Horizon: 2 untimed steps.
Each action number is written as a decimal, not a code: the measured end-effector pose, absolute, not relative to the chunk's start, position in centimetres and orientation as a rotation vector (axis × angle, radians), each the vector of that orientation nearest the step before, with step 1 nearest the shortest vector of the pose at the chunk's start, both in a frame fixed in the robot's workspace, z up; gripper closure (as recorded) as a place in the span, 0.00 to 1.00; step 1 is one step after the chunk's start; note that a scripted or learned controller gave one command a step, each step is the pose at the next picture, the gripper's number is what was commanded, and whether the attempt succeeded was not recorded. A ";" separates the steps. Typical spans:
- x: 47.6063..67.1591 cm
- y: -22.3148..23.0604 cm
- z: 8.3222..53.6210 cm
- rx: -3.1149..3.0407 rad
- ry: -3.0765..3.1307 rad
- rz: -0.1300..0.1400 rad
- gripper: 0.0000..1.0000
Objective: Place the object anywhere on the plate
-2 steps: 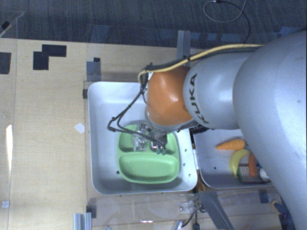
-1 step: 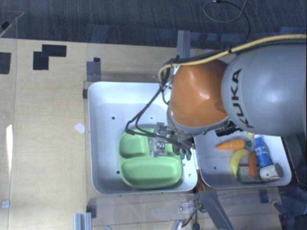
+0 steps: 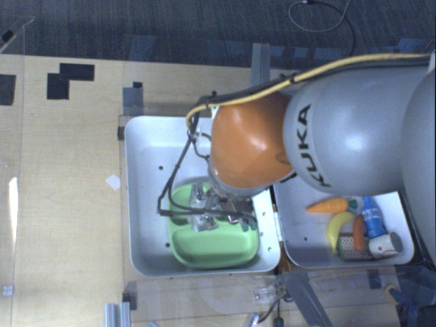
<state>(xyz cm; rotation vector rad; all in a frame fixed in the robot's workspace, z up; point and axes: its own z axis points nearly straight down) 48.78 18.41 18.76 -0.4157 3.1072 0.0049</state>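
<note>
The grey arm (image 3: 354, 128) reaches in from the right, and its orange band (image 3: 248, 145) sits above the left bin (image 3: 139, 182). Below the band, the gripper (image 3: 216, 213) hangs over the green plate (image 3: 211, 247), which lies in the lower part of the left bin, close to that bin's near wall. The metal parts of the gripper overlap the plate's upper half, and whether it is wide, narrow or holding anything cannot be told from this slanted view; whether it touches the plate cannot be told either. A black cable (image 3: 174, 179) loops down from beside the band to the plate's left edge, and a yellow cable (image 3: 340, 63) runs along the top of the arm.

To the right of the plate, across the divide between the bins, the right bin (image 3: 300, 251) holds a cluster of small things near its lower right corner: an orange carrot (image 3: 329, 206), a yellow banana (image 3: 335, 227) just below it, a blue bottle (image 3: 372, 218) to the right of these, and a grey grater-like piece (image 3: 351, 248) lying beside a small pale cup (image 3: 387, 244). None of these is on the plate. Which of them is the object to be moved cannot be told.

The pale wooden desk (image 3: 61, 182) stretches left of the plate's bin, with black markers (image 3: 68, 79) near its far edge.
</note>
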 end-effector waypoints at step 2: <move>56.8 11.1 23.5 -1.060 2.943 0.001 1.00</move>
